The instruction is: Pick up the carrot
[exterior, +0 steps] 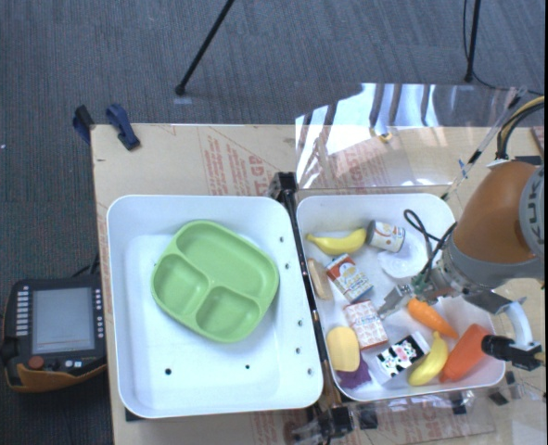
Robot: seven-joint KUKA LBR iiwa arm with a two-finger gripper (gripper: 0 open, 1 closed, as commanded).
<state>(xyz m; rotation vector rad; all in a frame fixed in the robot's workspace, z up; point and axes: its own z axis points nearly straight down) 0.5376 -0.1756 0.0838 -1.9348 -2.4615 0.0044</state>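
The carrot (pixel 430 316) is lying in the right bin (pixel 436 207), near its right wall, slanting down toward the bin's front corner. The end effector (pixel 405 294) is sitting just beside the carrot's upper left end; whether it is gripping anything cannot be told. Below the carrot, an orange wedge-shaped piece (pixel 465 352) and a yellow banana (pixel 428 363) are crowding the front right corner. Left of the carrot, small printed boxes (pixel 364 323) are taking up the bin's middle, and another banana (pixel 338 241) is lying farther back. The left bin (pixel 130 239) is carrying a green divided plate (pixel 215 280). Both bins are resting on a brown desk (pixel 199 160), with dark carpet (pixel 88 44) surrounding it.
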